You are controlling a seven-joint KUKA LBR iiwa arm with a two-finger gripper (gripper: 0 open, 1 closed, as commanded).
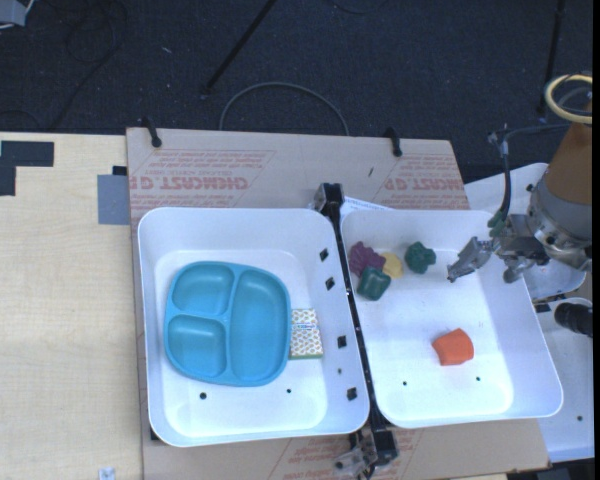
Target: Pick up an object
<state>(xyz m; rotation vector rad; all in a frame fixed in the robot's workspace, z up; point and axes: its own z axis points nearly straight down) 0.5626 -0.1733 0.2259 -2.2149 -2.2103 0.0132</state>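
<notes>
In the right bin an orange block lies alone near the middle. A cluster sits at the bin's far left: a purple piece, a yellow piece, a green piece and a dark teal piece. My gripper hangs over the bin's far right part, to the right of the teal piece and up-right of the orange block. Its fingers stand apart, open, with only white bin floor between them.
The left bin holds a blue divided plate with a small patterned pad at its right side. A black divider runs between the bins. Cardboard lies under both, and the grey-and-orange arm comes in from the right.
</notes>
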